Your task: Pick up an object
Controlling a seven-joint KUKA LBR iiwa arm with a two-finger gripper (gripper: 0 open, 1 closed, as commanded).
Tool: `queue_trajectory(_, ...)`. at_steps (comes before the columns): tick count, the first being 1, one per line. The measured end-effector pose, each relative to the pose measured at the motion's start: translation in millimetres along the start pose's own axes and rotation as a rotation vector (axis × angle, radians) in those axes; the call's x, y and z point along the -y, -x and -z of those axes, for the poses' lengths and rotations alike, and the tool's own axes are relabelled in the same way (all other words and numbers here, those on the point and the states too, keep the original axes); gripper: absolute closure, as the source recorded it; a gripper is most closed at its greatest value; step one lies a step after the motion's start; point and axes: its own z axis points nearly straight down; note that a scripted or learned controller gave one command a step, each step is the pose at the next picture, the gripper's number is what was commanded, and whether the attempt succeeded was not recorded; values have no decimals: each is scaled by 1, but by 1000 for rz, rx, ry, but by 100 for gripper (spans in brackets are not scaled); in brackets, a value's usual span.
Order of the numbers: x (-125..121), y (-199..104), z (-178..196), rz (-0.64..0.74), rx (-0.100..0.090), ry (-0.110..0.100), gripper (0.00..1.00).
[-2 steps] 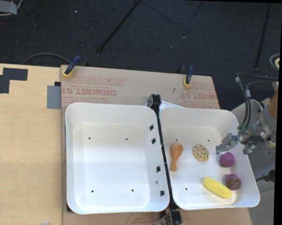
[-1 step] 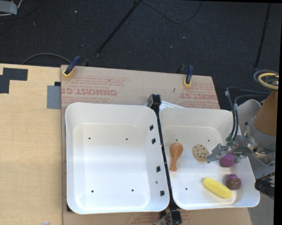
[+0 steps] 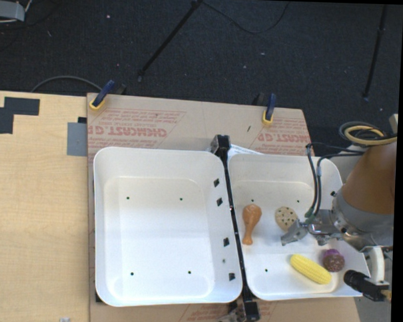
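The end effector (image 3: 290, 235) is hovering low in the right bin (image 3: 274, 168); I cannot tell its state. Just beside it, the speckled cookie (image 3: 286, 216) is looking light and rigid, best pinched across its edges, while the corn cob (image 3: 311, 269) is lying nearby.

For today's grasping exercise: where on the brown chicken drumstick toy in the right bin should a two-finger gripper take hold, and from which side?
Probably the narrow shaft of the brown chicken drumstick toy, below its bulbous upper end. It lies flat, lengthwise along the black divider, apart from the other toys, so come straight down with the fingers closing across the shaft.
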Motion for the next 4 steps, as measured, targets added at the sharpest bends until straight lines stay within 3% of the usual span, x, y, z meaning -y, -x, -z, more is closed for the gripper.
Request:
queue_trajectory(1,1,0,-53,-1,0,1,0)
queue_trajectory(2,0,0,-40,-1,1,5,100)
queue_trajectory(4,1,4,73,0,2,10,100)
